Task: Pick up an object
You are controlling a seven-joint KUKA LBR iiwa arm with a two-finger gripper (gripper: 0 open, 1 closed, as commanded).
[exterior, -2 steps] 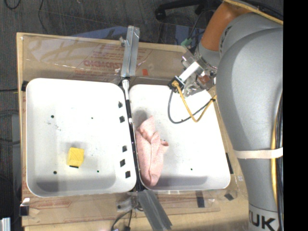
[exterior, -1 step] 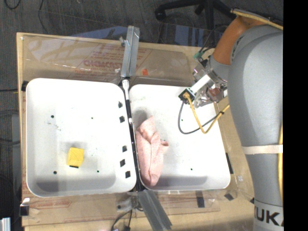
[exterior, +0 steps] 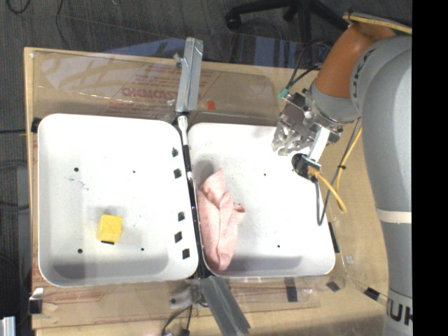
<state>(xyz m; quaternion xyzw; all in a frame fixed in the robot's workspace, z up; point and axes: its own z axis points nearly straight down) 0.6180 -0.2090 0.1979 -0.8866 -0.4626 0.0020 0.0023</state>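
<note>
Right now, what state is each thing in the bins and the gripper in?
Pink cloth: crumpled, lying in the right bin against the divider side.
Yellow block: resting flat in the left bin, untouched.
Gripper: over the right bin's upper right corner, holding nothing visible.

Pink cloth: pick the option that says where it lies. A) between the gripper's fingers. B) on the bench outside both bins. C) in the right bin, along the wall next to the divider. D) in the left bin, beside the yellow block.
C: the pink cloth lies crumpled in the right bin against its left wall, while the yellow block sits alone in the left bin.
</note>
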